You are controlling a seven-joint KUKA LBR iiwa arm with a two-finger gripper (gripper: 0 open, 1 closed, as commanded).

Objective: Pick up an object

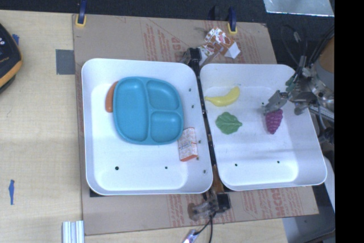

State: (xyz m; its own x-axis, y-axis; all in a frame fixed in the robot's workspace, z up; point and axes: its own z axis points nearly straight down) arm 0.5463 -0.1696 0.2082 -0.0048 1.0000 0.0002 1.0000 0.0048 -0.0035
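Observation:
The right bin (284,171) holds a yellow banana (223,97), a flat green leaf (228,123) and a purple bunch of grapes (273,120). My gripper (286,105) reaches in over the bin's right rim and stands open. Its left finger (274,101) hangs just above the top of the grapes, and the other finger (300,109) is off to their right. Nothing sits between the fingers. The banana and leaf lie well to the left of the gripper.
The left bin (142,179) carries a blue divided plate (149,110) with an orange object (108,98) poking out at its left edge, and a small printed packet (187,144) by its right wall. A crumpled wrapper (219,42) lies behind the bins.

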